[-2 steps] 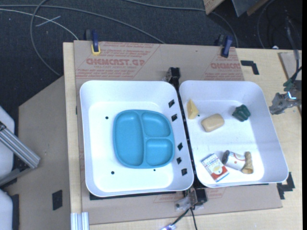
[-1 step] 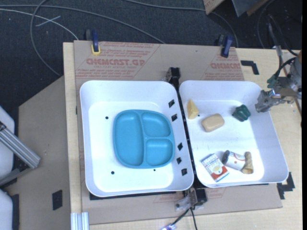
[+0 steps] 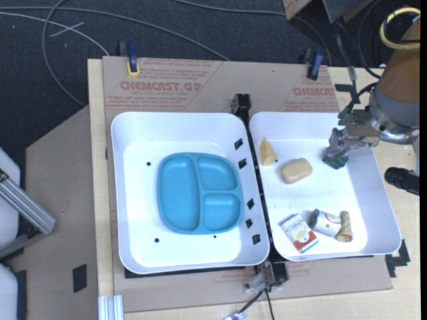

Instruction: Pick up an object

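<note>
The right bin [image 3: 373,185] holds several small objects: a pale yellow wedge [image 3: 267,152] near its left wall, a tan oval piece [image 3: 295,171] beside it, a small red-and-white carton [image 3: 298,231] at the front, and a white-and-tan cylinder-like item [image 3: 330,224] next to the carton. My gripper [image 3: 337,157] hangs over the upper right part of that bin, to the right of the tan oval piece, its dark green tips low near the bin floor. I see nothing held between them.
The left bin [image 3: 127,179] carries a blue divided plate [image 3: 199,192]. A black divider [image 3: 250,172] with clips runs between the bins. Blue clamps [image 3: 133,57] hold the board at the back. Cables lie on the dark floor behind.
</note>
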Robot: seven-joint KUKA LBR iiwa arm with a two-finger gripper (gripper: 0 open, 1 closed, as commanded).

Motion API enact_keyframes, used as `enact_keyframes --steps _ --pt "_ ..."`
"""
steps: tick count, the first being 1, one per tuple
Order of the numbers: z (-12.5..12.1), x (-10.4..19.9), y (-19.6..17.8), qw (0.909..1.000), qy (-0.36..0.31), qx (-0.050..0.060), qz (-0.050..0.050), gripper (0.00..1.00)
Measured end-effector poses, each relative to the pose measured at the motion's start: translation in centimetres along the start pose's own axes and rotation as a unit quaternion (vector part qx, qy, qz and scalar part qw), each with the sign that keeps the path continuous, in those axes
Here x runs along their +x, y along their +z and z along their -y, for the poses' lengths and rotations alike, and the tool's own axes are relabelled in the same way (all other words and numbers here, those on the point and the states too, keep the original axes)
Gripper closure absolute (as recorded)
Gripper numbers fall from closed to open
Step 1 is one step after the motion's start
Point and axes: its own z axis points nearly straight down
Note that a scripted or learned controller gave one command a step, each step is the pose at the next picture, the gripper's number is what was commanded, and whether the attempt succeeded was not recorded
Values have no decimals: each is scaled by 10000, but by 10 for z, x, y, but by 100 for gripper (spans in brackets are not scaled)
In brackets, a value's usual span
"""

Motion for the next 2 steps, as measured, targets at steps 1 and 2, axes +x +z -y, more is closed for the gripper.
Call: enact_keyframes --steps 1,2 --pt "-4 57 -5 10000 4 -5 3 100" --pt "-11 107 -9 10000 11 -16 9 100"
